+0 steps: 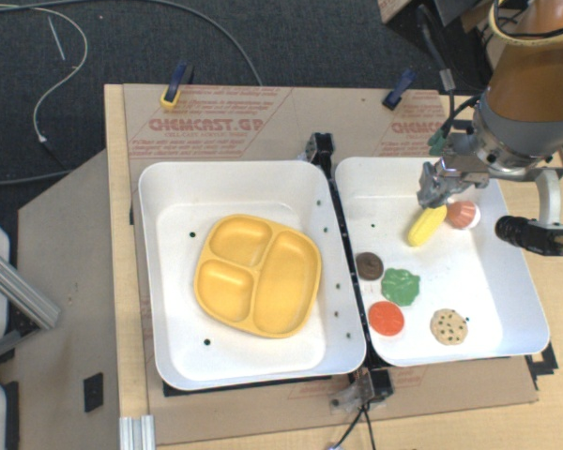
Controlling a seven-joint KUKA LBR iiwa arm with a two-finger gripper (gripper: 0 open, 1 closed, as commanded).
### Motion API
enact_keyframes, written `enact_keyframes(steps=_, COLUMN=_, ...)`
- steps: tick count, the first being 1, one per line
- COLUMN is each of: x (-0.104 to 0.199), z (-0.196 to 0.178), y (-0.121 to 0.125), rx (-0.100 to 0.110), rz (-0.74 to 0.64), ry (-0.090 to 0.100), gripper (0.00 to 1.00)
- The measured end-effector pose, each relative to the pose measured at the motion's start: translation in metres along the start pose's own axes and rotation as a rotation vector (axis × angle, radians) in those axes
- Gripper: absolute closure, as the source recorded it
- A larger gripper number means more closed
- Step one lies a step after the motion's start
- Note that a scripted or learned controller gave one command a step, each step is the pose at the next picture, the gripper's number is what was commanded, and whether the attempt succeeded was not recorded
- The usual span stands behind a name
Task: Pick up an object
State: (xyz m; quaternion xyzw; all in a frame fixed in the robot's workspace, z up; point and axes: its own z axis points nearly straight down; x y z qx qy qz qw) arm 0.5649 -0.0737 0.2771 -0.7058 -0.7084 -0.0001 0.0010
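My gripper hangs over the upper part of the right bin, at the end of the grey and orange arm. Directly below it lies a yellow corn-shaped piece, tilted, its upper end right at the gripper's tip. A pink round piece sits just to the right of the corn. Lower in the same bin lie a brown disc, a green broccoli-like piece, a red-orange disc and a speckled cookie.
The left bin holds a yellow divided plate. A black clip sits where the two bins meet at the top. A black part of the arm reaches over the right bin's right rim.
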Motion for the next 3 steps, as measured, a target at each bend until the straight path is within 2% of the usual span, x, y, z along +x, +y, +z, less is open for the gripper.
enact_keyframes(steps=1, x=0.043, z=0.006, y=0.016, rx=-0.003, rz=0.0, ry=-0.002, gripper=1.0)
enact_keyframes(steps=2, x=0.089, z=0.027, y=0.029, rx=0.001, rz=0.001, ry=-0.001, gripper=1.0)
enact_keyframes(steps=3, x=0.139, z=0.027, y=0.035, rx=-0.003, rz=-0.001, ry=0.0, gripper=1.0)
